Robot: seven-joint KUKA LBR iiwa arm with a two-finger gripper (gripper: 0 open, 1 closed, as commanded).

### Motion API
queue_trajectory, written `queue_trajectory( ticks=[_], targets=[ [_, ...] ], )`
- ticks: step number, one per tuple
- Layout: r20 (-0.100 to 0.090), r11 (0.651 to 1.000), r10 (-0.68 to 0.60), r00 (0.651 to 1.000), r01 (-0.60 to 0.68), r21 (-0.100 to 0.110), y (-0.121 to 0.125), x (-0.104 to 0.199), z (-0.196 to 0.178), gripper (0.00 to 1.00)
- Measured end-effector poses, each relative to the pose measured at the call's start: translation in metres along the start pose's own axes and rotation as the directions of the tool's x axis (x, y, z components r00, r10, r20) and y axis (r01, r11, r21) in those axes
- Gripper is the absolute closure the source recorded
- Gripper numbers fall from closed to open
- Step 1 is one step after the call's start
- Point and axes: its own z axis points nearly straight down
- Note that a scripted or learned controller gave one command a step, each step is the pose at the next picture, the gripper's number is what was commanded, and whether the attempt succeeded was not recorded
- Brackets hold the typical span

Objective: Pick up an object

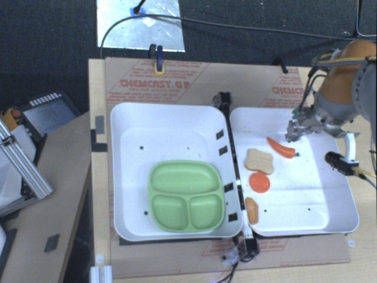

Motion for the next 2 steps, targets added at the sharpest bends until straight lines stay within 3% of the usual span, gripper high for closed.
queue_trajectory(
  ticks=[2],
  targets=[
    [0.0, 1.0, -0.003, 1.0, 0.003, -0.001, 0.008, 0.004, -0.092, 1.0]
  ],
)
